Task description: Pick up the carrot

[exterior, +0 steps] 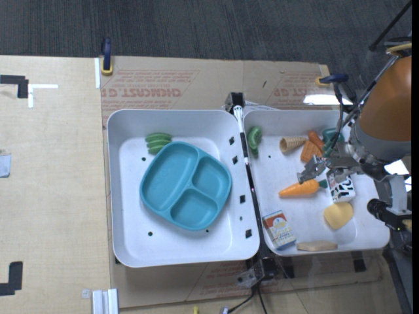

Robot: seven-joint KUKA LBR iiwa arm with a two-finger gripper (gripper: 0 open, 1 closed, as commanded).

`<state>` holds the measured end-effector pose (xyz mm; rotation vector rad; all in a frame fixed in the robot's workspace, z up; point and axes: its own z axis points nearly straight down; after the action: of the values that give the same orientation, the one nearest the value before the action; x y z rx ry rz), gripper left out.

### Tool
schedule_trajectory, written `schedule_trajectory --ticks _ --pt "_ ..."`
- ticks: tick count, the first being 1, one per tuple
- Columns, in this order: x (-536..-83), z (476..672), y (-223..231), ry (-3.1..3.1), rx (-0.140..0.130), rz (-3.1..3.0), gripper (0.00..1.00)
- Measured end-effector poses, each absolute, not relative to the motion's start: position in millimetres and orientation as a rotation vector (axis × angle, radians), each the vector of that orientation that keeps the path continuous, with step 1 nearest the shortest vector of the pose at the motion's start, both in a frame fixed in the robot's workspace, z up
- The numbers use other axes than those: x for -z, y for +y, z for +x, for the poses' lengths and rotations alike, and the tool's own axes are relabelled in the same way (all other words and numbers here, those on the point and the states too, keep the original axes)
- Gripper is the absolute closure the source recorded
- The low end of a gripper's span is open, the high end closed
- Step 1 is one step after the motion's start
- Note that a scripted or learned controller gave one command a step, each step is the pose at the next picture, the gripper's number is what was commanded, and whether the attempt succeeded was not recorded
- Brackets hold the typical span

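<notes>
The carrot [298, 190] is orange and lies flat on the floor of the right bin [288, 169], with its tip pointing left. My gripper [312, 171] reaches in from the right and hovers at the carrot's thick right end, very close to it or touching it. The arm's grey and orange wrist covers the bin's right side. Nothing is visibly lifted off the bin floor.
The right bin also holds a green vegetable [254, 136], a cone [292, 143], an orange piece [310, 149], a black-and-white carton [342, 189], a yellow piece [338, 216], a small box [279, 229] and a tan stick [317, 246]. The left bin [124, 195] holds a teal divided plate [186, 185] and a green pod [158, 141].
</notes>
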<state>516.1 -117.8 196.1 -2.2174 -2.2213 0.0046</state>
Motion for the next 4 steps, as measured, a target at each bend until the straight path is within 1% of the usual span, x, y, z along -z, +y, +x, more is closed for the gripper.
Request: schedule_trajectory --ticks 1,2,3,4 --pt "-91.4 541.2 -134.6 -2.289 -0.001 -2.151 0.00" --pt "-91.9 489.9 -162.0 -2.083 0.001 -2.350 0.00" --pt "-92.0 479.4 -157.3 -2.476 0.002 -1.935 0.00" --pt "-101.0 481.5 -157.9 -2.473 0.004 -1.945 1.00"
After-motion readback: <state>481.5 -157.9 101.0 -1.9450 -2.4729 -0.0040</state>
